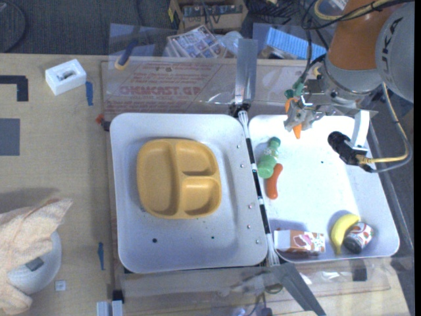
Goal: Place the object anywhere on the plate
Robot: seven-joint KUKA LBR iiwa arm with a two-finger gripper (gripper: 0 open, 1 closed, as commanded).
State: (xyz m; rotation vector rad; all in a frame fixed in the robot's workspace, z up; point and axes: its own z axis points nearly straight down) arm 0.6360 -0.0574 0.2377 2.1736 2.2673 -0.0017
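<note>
Nearest, at the right bin's (388,242) six o'clock edge, lie a carton (301,241), banana (343,229) and can (358,237). Further in, the yellow divided plate (177,176) sits mid left bin (131,242). Farthest, the gripper (297,125) hangs closed on a small orange carrot (297,131), point down; the plate lies toward eight o'clock, across the divider.

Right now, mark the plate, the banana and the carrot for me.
plate (158,170), camera view, left compartment floor.
banana (342,230), camera view, middle of its curve.
carrot (272,183), camera view, orange body beside the bin wall.
</note>
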